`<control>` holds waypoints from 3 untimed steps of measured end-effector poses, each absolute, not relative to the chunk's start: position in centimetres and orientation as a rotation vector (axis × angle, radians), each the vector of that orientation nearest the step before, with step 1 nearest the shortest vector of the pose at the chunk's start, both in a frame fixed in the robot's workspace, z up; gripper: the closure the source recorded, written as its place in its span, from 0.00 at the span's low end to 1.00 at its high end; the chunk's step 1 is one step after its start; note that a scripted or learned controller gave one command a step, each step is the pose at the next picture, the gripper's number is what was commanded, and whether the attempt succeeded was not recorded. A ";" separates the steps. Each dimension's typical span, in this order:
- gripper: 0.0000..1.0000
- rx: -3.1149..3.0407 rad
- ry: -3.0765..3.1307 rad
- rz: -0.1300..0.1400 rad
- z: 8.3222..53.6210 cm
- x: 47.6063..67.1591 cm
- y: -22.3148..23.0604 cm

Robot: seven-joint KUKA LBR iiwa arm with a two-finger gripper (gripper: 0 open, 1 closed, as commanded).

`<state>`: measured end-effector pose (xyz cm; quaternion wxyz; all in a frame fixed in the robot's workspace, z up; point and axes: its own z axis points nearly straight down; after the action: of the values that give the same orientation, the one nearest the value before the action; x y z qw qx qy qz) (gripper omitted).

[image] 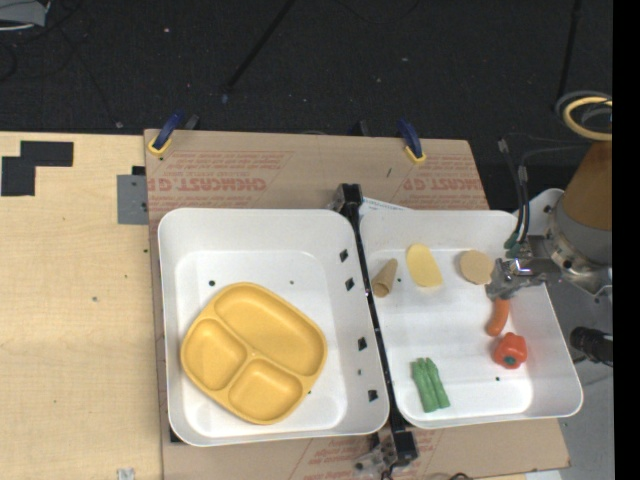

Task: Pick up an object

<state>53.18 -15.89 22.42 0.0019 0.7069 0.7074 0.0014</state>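
Carrot (497, 318) sits in the right bin (560, 393), a short orange stick lying nearly upright in the picture, its top end right under the gripper (505, 273). Gripper hangs over the bin's right side, touching or almost touching that top end; can't tell if it's released or clenched, and nothing is clearly between the tips. Just below the carrot is a red-orange pepper (510, 350) with a green stem. Up and left of the carrot is a tan round piece (476, 265), then a pale yellow piece (424, 266), then a small brown cone (384, 277) by the divider. Green beans (430, 384) lie low in the same bin, well left of the carrot. The left bin (180, 238) holds a yellow three-section plate (253, 351). Cardboard (300, 168) under both bins has mirrored printed lettering, not really readable.
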 end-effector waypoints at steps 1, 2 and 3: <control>1.00 2.222 2.220 0.000 23.7 53.2 -15.9; 1.00 2.219 2.225 0.000 23.8 52.3 -11.4; 1.00 2.219 2.224 -0.001 23.8 51.5 -6.9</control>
<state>51.50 -6.91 23.77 -0.0001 0.7064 0.7078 -0.0002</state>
